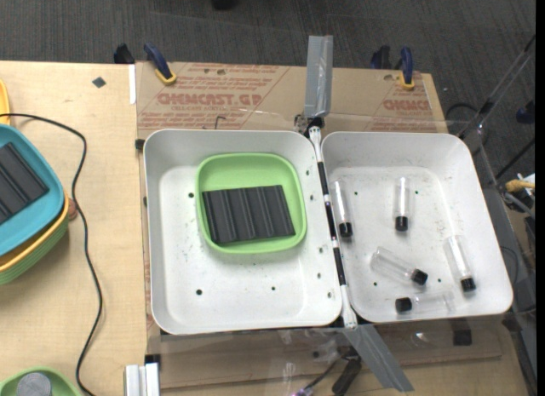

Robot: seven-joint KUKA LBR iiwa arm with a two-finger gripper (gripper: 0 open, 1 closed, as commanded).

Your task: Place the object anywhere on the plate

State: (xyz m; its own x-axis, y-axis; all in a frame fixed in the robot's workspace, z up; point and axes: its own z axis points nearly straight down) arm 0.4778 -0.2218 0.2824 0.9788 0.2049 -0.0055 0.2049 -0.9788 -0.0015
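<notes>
Wood-topped bench (pixel 77 301) carries the whole work area, and we describe it from the near edge outward, locating items against the green plate (pixel 251 164).

Nearest to us, below and right of the plate, a grey tape strip (pixel 379 373) crosses the bench edge. Items at the near left corner are cut off and we do not identify them.

Next come the two white bins. The plate sits in the left bin (pixel 170 241), slightly toward its far side, and holds a dark ribbed insert (pixel 249 214). We see no task object resting on the plate.

To the right of the plate, across the bin divider, the right bin (pixel 375 173) holds five clear capped tubes (pixel 400 203). One lies just beyond the divider, the others farther right. Two near-side tubes are hard to make out against the white floor. We cannot determine which tube is the intended object.

We judge the task as not started: picking, transfer and release all remain. We cannot tell the state of the gripper.

Left of the plate, a black cable (pixel 85 215) runs past a teal tray (pixel 25 181), which is cut off. Beyond the plate lie printed cardboard (pixel 213 92) and two clamps (pixel 157 62), then dark carpet (pixel 341 2).
</notes>
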